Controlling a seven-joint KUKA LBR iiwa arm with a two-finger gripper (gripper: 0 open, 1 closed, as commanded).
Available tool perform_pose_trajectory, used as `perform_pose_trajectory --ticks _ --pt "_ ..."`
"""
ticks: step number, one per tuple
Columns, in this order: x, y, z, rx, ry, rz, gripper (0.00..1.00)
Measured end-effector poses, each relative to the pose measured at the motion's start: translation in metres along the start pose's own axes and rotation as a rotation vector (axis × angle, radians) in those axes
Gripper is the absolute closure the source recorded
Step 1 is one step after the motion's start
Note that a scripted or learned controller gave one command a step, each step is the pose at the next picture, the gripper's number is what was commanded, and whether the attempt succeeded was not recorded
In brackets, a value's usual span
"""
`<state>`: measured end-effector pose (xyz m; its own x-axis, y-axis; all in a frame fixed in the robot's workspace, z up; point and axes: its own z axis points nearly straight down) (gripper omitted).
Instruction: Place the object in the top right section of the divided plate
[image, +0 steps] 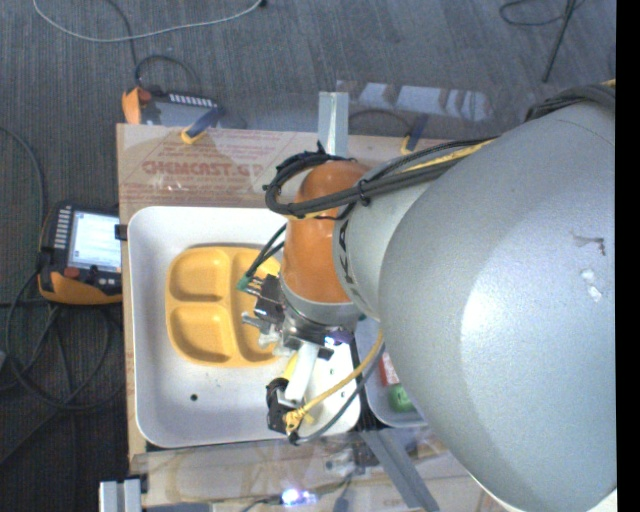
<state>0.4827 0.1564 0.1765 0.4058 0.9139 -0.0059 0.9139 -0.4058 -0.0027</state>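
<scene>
While the grey arm (500, 300) reaches in from the frame's right, we see the end effector (266, 322) over the right edge of the yellow divided plate (205, 305) in the left white bin (160, 400); released or clenched, we cannot tell.

Dark grey carpet (70, 110) — an orange-edged pendant (85, 255) lies on it.

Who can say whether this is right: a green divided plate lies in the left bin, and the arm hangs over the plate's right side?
Not quite. The plate is yellow, not green. The camera view shows it lying in the left bin, with the arm over the plate's right side.
</scene>
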Motion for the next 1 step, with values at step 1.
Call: perform_pose_trajectory --ticks 1 --pt "0.0746 -0.0250 0.0823 -0.016 0.021 0.233 1.00"
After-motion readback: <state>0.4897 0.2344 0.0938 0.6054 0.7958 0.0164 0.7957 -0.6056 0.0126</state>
